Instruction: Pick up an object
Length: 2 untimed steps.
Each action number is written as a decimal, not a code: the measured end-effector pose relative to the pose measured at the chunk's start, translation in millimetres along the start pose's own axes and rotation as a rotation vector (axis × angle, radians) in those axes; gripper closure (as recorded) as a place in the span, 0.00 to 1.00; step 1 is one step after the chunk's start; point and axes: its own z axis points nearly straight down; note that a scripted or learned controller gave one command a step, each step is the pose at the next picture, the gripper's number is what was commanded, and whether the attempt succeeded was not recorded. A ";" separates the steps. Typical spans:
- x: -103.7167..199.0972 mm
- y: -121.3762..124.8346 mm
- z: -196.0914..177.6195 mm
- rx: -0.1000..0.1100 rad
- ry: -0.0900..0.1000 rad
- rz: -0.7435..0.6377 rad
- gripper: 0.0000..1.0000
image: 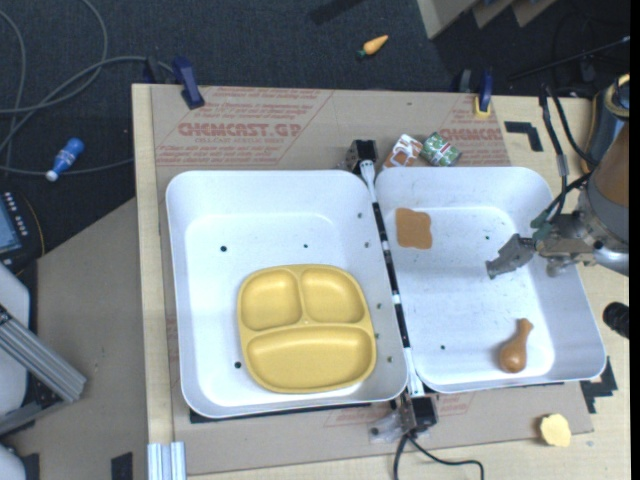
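Item: gripper point(508, 258), two-finger, on the grey arm entering from the right, poised over the right bin point(470, 373) near its right wall; the dark fingers point leftward across the bin floor, and whether they stand apart or together cannot be made out from this slant, nor is anything seen between them. Item: brown drumstick-shaped toy point(515, 346), lying flat on the bin floor below the gripper in the picture, toward the bin's near edge, apart from it; long axis runs steeply from upper right to lower left, narrow handle end pointing up toward the gripper, bulbous end pointing to the bin's front rim. Item: flat brown square piece point(413, 229), to the left of the gripper and slightly above it in the picture, near the bin's far left corner, edges roughly square to the bin walls, no marked long axis. Item: yellow divided tray point(305, 328), well to the left of the gripper, in the left bin point(200, 268). Risk, as judged: the drumstick is rounded and tapering, so fingers closing along its length, not across it, could squeeze it out sideways; it lies near the front rim, so a descent a little off could strike the wall or nudge it away. The square piece is thin and flat, so fingers may close above it or skid over its top
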 end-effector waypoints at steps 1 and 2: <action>40.2 93.2 101.3 -0.004 0.000 -0.007 0.00; 40.0 125.2 144.3 -0.002 0.000 -0.002 0.00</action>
